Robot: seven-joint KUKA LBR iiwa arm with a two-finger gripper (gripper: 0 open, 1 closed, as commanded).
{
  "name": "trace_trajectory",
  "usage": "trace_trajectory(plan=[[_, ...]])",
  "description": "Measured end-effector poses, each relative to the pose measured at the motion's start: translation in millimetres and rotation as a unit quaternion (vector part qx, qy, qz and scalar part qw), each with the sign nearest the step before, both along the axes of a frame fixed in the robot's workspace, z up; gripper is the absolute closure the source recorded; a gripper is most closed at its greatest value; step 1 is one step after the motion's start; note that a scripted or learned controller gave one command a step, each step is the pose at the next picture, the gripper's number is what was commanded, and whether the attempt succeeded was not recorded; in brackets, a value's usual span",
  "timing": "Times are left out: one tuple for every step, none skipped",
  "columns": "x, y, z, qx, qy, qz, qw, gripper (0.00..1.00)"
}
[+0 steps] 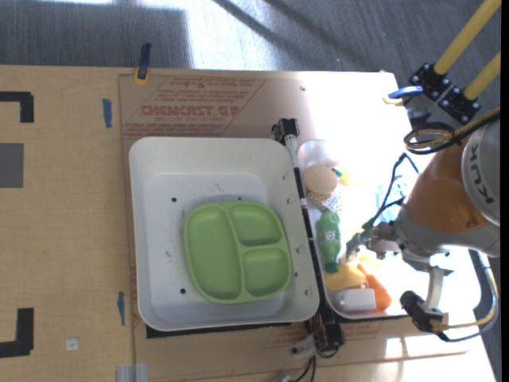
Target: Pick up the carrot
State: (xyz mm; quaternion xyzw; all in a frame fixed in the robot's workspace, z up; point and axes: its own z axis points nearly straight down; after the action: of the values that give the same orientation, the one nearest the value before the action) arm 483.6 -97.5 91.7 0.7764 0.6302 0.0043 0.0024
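The carrot (379, 293) is a small orange piece near the front edge of the right bin (374, 314), partly hidden by a white block (357, 299) in front of it. My gripper (371, 242) hangs over the middle of that bin, just behind and above the carrot. It reaches in from the right below the arm's orange band (442, 191). Glare washes out the bin floor beneath it, and nothing shows held in it.
A green bottle (328, 235), a yellow piece (345, 278) and a beige round object (320, 179) share the right bin with the carrot. The left bin (151, 173) holds a green divided plate (237, 250). Cables (413, 142) hang near the arm.
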Motion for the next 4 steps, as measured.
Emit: trace_trajectory(plan=[[-3.6, -65.2, 45.4, -0.0037, 0.002, 0.008, 1.0, 0.0], [-1.4, -4.7, 0.3, -0.0017, 0.0, -0.042, 0.9991, 0.0], [1.4, -64.5, -0.7, -0.0021, -0.003, 0.087, 0.9962, 0.0], [1.3, -9.4, 0.3, -0.0051, -0.005, -0.001, 1.0, 0.0]])
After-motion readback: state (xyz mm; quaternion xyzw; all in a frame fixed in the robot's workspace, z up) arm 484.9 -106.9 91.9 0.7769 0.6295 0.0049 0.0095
